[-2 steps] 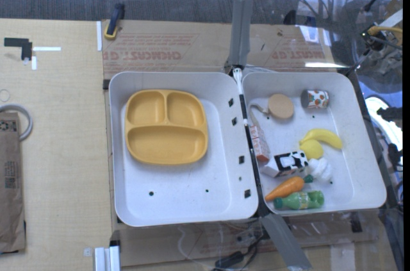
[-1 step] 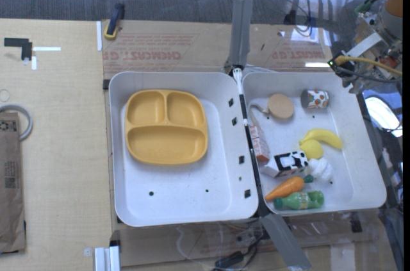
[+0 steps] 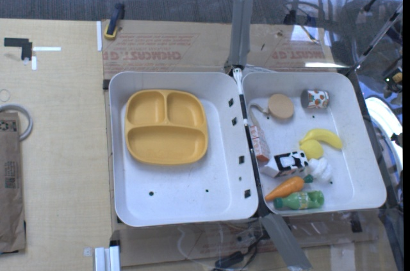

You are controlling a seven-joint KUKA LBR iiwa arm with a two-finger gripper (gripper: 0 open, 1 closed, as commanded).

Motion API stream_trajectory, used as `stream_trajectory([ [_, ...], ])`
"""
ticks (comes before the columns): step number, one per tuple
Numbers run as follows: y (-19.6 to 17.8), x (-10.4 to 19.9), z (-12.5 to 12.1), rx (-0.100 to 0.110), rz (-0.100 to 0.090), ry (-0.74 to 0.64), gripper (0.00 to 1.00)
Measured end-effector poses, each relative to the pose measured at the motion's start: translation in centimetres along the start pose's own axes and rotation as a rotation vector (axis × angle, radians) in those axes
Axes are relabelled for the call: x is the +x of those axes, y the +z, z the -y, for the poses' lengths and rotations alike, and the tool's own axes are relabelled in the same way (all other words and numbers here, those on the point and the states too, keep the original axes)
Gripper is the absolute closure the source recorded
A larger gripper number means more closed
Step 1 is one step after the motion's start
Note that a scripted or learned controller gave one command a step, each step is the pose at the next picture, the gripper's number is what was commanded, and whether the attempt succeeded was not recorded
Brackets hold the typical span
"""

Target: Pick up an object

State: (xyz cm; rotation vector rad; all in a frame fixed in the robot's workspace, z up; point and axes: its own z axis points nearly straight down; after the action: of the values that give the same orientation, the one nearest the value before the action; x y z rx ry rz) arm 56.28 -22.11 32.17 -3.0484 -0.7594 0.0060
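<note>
So we've got a smooth yellow divided plate (image 3: 166, 126) sitting alone in the left white bin (image 3: 128, 199). The right bin (image 3: 359, 135) holds the pickable stuff: a round tan disc (image 3: 280, 106), a curved banana (image 3: 322, 138), a tapered orange carrot (image 3: 284, 187) touching a green bottle (image 3: 300, 200), and a black-and-white cow toy (image 3: 291, 162). Can't tell about the jaws.
</note>
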Motion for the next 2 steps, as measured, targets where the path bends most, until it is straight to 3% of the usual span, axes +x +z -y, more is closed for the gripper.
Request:
stream_trajectory([
  [1, 1.0, 7.4, -4.0, 0.001, 0.000, -0.055, 1.00],
  [2, 3.0, 7.8, -4.2, 0.001, 0.001, -0.207, 1.00],
])
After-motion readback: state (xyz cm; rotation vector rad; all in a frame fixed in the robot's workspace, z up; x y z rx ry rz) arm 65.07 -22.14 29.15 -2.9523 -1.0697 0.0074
